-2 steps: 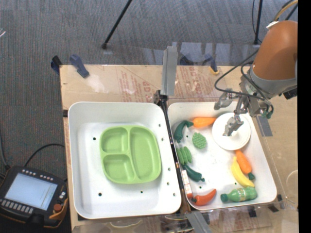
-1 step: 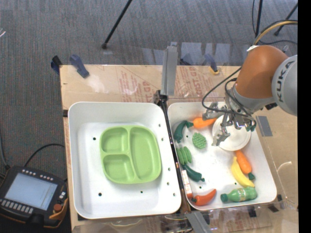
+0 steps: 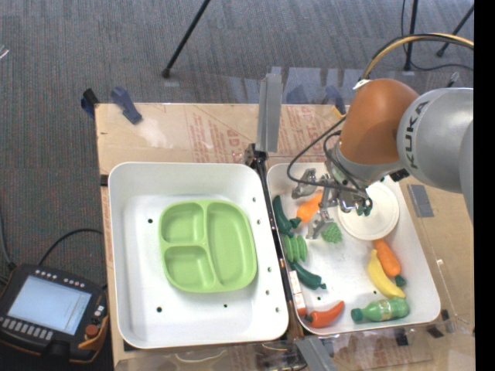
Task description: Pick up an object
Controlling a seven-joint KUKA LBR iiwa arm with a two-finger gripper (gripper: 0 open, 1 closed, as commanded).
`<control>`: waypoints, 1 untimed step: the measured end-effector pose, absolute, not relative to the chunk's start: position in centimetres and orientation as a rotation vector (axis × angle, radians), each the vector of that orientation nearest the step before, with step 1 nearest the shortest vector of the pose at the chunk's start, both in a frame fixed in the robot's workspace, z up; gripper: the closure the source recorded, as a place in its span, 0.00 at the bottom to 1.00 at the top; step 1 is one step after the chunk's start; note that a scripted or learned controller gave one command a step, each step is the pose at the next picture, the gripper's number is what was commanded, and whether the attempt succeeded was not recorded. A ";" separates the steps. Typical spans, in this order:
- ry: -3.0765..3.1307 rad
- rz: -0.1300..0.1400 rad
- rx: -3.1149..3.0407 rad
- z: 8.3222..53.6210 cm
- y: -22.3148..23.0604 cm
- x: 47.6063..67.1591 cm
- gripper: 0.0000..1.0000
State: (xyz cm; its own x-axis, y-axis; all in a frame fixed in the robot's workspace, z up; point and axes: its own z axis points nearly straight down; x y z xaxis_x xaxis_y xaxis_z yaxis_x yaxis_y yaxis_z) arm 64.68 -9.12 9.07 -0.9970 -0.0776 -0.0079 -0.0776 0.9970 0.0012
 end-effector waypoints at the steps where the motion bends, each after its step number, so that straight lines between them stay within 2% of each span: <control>1: 3.136 0.002 -0.169 8.8 -8.5 64.4 0.00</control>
State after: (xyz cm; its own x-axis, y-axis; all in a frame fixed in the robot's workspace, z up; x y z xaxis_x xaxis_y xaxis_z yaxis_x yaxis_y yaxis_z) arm 64.45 -8.48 8.84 -0.9942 -0.1076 -0.0014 -0.1076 0.9942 0.0009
